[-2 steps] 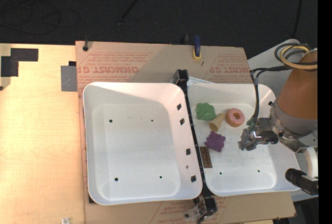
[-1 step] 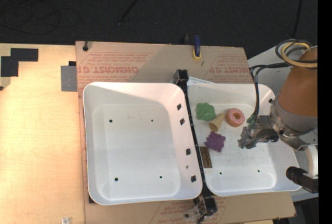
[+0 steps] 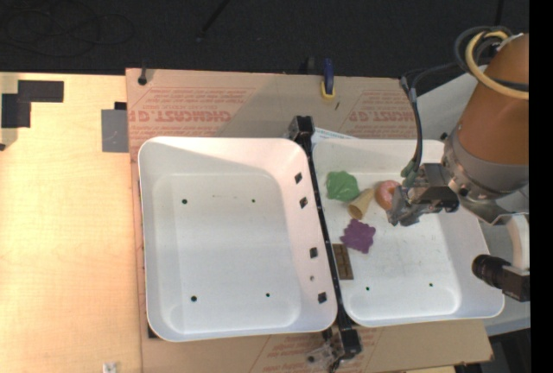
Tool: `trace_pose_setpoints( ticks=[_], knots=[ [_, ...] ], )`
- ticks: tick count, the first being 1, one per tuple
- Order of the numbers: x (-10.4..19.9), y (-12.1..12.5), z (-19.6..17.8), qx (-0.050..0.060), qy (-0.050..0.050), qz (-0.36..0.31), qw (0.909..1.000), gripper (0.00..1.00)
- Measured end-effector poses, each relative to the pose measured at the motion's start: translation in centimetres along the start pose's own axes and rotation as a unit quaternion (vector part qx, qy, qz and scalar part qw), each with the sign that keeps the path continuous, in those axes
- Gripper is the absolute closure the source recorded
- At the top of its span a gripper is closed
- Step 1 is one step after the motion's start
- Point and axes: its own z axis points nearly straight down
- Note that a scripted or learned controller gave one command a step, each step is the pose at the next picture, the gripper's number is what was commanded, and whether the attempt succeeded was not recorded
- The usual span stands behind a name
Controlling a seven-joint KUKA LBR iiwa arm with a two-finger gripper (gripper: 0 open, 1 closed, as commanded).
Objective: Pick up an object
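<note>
A pink-red object, a tan cone, a green lump and a purple piece lie in the right bin — none lifted. The claw hangs low beside the pink one; its grip I cannot tell — picking remains.

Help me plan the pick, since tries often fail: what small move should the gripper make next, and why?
Probably a short move toward the left of the view, then down. The gripper sits in the right bin beside the pinkish object, with the tan cone, green piece and purple piece just beyond.
</note>
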Motion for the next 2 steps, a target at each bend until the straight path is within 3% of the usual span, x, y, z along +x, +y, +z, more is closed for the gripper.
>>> trace_pose_setpoints(
  ticks=[1,2],
  knots=[
    [1.4,-0.4,13.8,0.009,0.000,0.003,1.0000,1.00],
    [2.8,0.0,3.5,-0.001,0.000,0.002,1.0000,1.00]
  ],
)
